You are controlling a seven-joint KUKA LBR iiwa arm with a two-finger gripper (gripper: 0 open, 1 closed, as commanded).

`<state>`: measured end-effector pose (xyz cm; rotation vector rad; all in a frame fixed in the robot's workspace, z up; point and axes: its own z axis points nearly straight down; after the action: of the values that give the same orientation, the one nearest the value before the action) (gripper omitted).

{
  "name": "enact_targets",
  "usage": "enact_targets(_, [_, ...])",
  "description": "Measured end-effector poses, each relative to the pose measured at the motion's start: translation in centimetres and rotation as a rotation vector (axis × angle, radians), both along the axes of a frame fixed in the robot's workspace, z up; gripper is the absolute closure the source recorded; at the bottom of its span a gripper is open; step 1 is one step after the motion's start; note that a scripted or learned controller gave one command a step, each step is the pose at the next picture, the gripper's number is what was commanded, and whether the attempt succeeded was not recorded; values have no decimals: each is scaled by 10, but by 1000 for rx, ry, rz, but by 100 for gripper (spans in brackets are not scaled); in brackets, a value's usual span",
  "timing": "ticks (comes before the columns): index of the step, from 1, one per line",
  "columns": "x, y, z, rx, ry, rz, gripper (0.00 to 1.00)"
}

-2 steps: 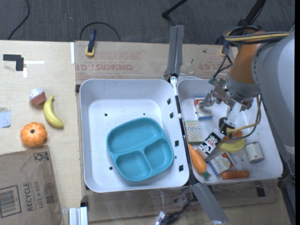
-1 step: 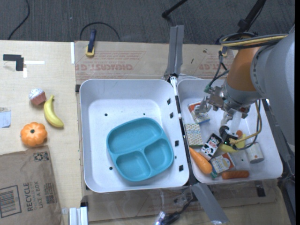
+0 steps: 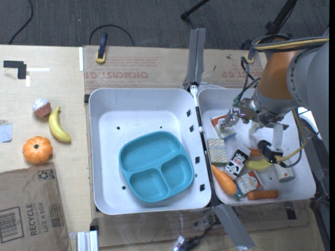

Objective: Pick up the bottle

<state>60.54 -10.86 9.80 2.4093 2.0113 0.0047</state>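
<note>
Camera view, grey arm reaching in from the right, gripper point(image 3: 266, 134) hanging over the right bin point(image 3: 209, 99) among cartons and a carrot point(image 3: 224, 179), its grip being impossible to tell, what looks like the bottle point(image 3: 286, 175) lying near the bin's near right corner.

Left bin point(image 3: 99, 140): blue divided tray point(image 3: 156, 166), lying flat. Right bin point(image 3: 301, 192): carrot point(image 3: 224, 179), small cartons, other clutter. Bench far left: banana point(image 3: 58, 126), cupcake point(image 3: 41, 107) beside it, small pumpkin point(image 3: 37, 149) nearer.
</note>
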Motion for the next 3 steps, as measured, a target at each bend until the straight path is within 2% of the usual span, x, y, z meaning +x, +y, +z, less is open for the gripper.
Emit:
enact_targets(1, [-57, 35, 91, 0, 10, 133, 0])
enact_targets(2, [-39, 43, 91, -1, 9, 379, 0])
enact_targets(3, [-13, 5, -4, 0, 2, 556, 0])
